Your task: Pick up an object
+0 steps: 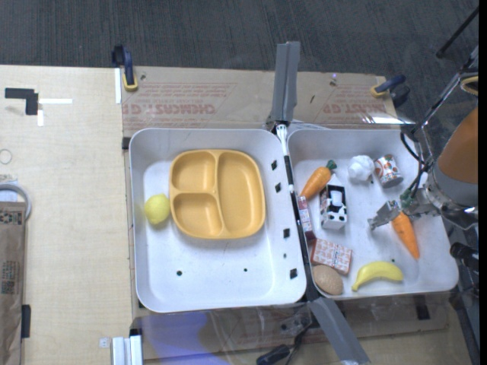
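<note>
Two white bins sit side by side, and the divider (288, 204) between them serves as landmark. Camera view: left of the divider, the left bin (152, 280) holds a yellow compartment plate (218, 193) with a lemon (157, 209) touching its far-left edge.

Right of the divider, the right bin (441, 276) carries the loose clutter: one carrot (316, 180) just beside the divider, a cow-print carton (333, 207) below it, a patterned packet (332, 255), a brown round item (328, 280), a banana (377, 274), a crumpled white item (361, 167) and a small can (388, 170).

The gripper (385, 218) reaches in low from the right, well away from the divider, its tip against the top end of a second carrot (407, 234). Probable target is that carrot, lying apart from its neighbours, so easy to reach. Jaw opening: cannot tell; no hold confirmed
</note>
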Robot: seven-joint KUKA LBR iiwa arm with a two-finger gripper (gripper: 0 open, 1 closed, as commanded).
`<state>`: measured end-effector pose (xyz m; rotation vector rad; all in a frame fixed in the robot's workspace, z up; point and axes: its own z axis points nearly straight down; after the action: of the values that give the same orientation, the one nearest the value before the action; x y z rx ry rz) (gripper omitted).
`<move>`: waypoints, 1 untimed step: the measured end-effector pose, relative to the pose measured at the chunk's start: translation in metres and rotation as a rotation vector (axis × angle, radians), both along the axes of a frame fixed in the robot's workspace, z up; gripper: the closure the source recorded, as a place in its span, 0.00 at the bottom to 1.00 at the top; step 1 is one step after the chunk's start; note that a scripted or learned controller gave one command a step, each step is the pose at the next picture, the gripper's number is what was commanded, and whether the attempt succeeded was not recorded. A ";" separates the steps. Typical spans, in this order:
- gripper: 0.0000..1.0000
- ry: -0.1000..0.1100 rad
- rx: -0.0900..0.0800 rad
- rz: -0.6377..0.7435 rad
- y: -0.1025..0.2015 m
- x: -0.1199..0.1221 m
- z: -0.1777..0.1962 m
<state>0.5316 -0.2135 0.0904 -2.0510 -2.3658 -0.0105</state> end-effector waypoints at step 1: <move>1.00 -0.001 -0.005 -0.002 -0.002 0.000 0.009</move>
<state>0.5314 -0.2159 0.0995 -2.0561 -2.3667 -0.0053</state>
